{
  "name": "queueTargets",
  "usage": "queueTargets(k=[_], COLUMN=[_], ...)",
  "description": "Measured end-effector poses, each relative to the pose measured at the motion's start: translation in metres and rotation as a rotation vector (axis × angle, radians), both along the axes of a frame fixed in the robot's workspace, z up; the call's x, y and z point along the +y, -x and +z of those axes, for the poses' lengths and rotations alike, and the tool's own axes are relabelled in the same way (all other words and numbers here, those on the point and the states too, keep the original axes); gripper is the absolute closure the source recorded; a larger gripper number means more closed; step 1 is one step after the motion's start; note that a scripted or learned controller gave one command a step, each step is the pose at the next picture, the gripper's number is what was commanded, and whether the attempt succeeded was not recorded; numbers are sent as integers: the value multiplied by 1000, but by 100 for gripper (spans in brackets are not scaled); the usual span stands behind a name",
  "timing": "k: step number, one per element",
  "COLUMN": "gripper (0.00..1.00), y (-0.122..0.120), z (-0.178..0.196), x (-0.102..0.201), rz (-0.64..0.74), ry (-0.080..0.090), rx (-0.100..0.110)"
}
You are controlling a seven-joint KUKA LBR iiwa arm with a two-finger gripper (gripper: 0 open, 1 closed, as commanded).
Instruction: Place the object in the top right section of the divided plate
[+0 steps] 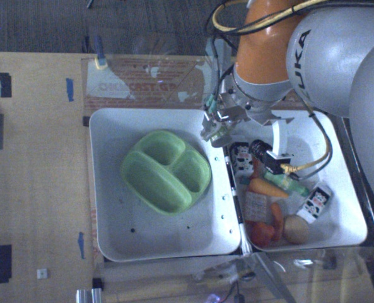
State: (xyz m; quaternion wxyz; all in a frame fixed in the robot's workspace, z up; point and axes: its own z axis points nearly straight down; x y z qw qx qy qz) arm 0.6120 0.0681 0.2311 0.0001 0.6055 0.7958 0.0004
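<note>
A KUKA arm's end effector (217,126) hangs over the seam between two white bins on the table, at the far end of the dividing rims. Whether it is released, clenched or carrying anything cannot be told from this angle; something greenish shows at its tip, possibly a small item, but the view is too cluttered to say.

The green divided plate (166,171) lies in the left bin (111,232), turned at a slant, one long section along its near-left side and two smaller sections on its far-right side. It sits to the left of and slightly nearer than the end effector, close by, so the move to the plate's top right section (192,168) looks like a short shift leftward and nearward.

The right bin (347,226) holds the loose objects: a carrot (267,188) lying roughly left to right, a potato-like brown lump (295,229), a red piece (262,232), and two small cow-patterned cartons (315,202). These lie to the right of and nearer than the end effector, the carrot closest among them.
</note>
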Motion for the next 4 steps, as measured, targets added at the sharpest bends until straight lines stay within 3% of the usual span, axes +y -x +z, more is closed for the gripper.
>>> queueTargets(k=[1,2,3,4], gripper=[100,100,100,100], y=[-30,-27,16,17], z=[-5,-37,-3,-7], x=[65,108,93,113], rz=[-20,-26,487,448], ry=[0,1,0,0], rx=[-3,2,0,-3])
